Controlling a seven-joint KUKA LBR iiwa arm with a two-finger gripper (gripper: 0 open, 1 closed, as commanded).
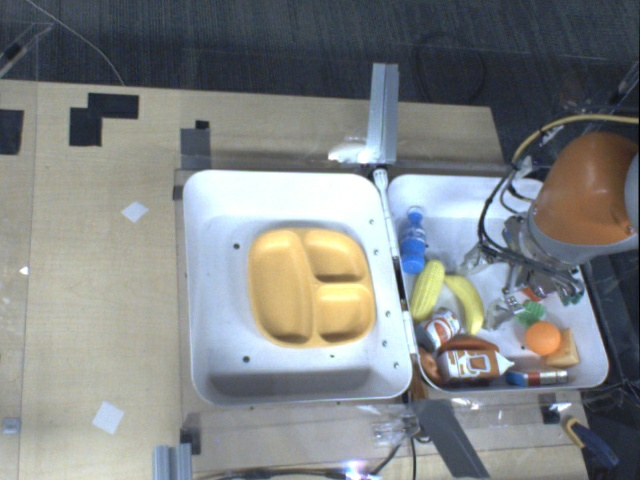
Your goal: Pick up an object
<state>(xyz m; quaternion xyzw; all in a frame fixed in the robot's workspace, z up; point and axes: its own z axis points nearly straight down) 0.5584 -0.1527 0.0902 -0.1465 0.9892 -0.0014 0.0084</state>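
Banana [464, 299] beside corn [428, 287], bottle [412, 238]

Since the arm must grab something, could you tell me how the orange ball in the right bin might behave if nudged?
The orange ball looks round and smooth, so it would probably roll. It rests by the bin wall and a red-capped bottle, which might stop it. Its curve may slip from the gripper.

Pale wooden bench [90, 298], dark grey carpet floor [300, 18] beyond
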